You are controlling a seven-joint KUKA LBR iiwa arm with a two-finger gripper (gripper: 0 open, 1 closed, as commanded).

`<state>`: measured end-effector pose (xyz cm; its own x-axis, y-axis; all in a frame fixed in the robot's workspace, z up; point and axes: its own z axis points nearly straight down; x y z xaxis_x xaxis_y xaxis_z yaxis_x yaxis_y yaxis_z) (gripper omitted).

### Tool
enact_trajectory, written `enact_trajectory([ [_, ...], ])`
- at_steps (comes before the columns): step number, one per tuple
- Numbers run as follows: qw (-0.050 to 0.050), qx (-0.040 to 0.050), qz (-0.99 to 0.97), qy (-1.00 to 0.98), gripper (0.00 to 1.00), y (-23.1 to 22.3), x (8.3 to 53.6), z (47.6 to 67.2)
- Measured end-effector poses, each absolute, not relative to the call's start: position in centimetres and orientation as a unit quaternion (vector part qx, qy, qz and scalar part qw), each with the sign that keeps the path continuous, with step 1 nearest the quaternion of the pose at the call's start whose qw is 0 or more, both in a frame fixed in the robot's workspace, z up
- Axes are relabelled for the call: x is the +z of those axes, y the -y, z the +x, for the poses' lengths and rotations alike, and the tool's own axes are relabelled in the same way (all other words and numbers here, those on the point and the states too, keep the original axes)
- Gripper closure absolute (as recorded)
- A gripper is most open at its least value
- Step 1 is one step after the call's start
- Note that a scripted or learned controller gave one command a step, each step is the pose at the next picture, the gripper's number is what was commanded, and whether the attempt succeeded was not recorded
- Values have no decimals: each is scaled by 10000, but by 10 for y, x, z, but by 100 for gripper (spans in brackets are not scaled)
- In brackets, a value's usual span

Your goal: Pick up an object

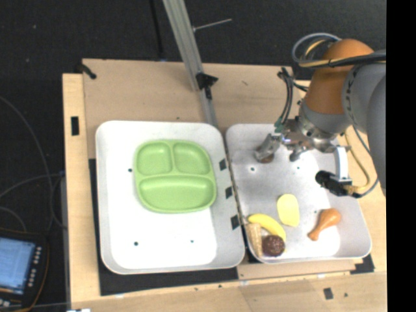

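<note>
My gripper [281,147] hangs empty, how wide I cannot tell, over the right bin [247,174]; the drumstick [324,223] near its front-right corner looks light, rigid and slick, best pinched across its narrow shaft

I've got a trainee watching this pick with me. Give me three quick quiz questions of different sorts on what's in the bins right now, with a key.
1. True or false: the green divided plate lies in the same bin as the banana.
2. Multiple choice: which item lies nearest the right bin's front left corner? A) the orange drumstick B) the dark brown ball C) the yellow oval piece
3. Fill in: the gripper is over the ______ bin, toward its far edge.

Key:
1. False; the plate is in the left bin, the banana in the right one.
2. B.
3. Right.
</note>
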<state>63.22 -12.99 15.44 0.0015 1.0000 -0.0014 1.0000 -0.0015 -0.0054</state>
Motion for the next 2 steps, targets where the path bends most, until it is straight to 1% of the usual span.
enact_trajectory([
  [1, 12, 21, -7080, 7062, 0, 131, 102, 631],
  [2, -17, -10, -7096, 7046, 100, 132, 117, 633],
])
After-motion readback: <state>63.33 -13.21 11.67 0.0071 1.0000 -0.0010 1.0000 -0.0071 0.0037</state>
